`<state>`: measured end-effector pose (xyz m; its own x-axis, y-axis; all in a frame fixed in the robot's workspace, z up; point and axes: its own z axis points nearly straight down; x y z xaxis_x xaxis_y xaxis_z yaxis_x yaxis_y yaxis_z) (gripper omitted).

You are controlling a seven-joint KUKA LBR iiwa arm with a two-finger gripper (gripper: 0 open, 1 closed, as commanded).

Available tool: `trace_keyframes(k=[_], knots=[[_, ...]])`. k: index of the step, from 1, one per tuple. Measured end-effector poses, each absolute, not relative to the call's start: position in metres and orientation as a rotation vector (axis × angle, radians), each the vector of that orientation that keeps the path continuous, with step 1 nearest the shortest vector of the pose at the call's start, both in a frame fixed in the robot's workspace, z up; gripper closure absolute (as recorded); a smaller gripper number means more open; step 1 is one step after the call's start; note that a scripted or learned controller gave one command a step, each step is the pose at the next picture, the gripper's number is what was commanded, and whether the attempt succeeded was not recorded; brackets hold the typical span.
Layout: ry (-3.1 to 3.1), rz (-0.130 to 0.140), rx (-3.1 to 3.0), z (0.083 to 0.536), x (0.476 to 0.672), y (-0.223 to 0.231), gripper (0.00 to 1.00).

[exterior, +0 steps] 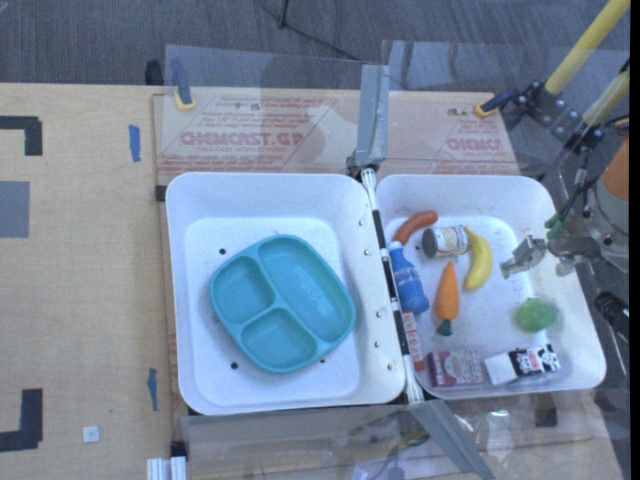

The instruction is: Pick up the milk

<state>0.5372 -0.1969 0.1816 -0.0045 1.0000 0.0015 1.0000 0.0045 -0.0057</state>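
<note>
White milk carton [528, 362] lies in right bin's [571, 214] near corner; tool [527, 256] above, grip unclear.

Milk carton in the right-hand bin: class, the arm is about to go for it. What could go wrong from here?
1. The milk carton lies against the bin's near wall, leaving little room there for the end effector.
2. A reddish carton sits right beside it and could be nudged or grabbed instead.
3. The green fruit lies between end effector and milk, so a low approach might knock it.
</note>
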Motion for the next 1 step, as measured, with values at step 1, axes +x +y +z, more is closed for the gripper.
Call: trace_keyframes(k=[1], knots=[[-2.062,0.005,-2.369,0.1522,0.6404,-0.1697,0.00]])
